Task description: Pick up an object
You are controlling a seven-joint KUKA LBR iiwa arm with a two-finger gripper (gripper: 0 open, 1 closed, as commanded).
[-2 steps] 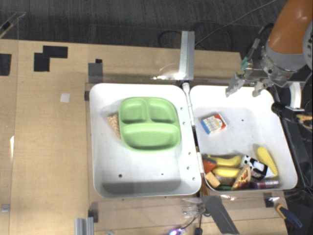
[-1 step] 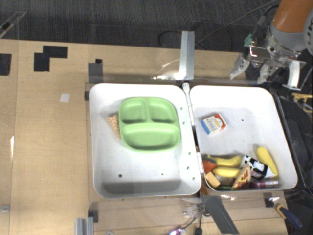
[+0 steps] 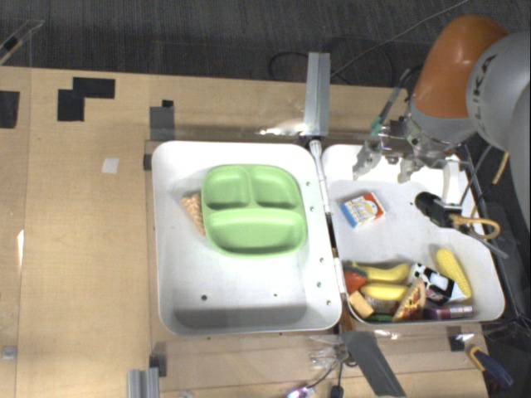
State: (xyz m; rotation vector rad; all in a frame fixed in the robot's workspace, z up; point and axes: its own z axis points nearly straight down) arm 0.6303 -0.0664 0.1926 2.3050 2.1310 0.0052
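Note:
My gripper (image 3: 383,171) hovers over the far part of the right bin (image 3: 398,239), its two fingers apart with nothing between them. A small white, blue and orange box (image 3: 362,210) lies just in front of it and slightly to the left, apart from the fingers. At the bin's near end lie two yellow bananas (image 3: 384,273), an ear of corn (image 3: 452,270), a pizza slice (image 3: 411,303) and a small red piece (image 3: 355,282), crowded together.
The left bin (image 3: 241,305) holds a green divided plate (image 3: 251,208) with a tan, textured piece (image 3: 192,211) poking out from under its left edge. A metal divider post (image 3: 318,98) stands between the bins at the far side.

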